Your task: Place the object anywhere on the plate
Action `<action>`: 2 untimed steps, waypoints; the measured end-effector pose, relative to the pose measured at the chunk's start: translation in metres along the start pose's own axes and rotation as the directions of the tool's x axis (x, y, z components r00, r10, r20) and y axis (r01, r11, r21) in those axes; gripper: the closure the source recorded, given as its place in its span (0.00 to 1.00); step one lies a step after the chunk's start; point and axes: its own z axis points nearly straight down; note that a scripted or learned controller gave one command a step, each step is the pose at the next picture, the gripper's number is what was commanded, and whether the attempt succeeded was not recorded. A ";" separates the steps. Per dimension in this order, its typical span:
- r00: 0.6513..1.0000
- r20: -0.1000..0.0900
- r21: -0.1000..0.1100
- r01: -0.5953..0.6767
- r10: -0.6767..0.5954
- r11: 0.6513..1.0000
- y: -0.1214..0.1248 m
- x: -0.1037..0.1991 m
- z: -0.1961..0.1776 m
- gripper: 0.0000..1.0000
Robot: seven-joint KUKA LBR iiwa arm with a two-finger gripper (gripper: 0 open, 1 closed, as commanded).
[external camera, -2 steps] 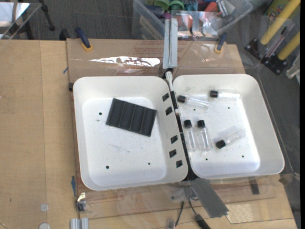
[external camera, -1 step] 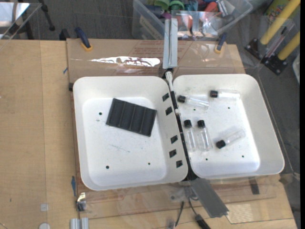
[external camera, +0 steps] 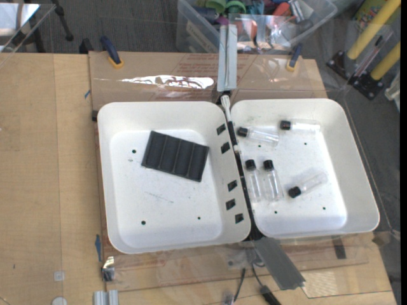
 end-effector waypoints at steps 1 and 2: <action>1.000 0.005 -0.005 0.001 -0.001 1.000 0.001 -0.001 -0.011 1.00; 1.000 0.005 -0.005 0.000 0.000 1.000 0.001 -0.001 -0.011 0.00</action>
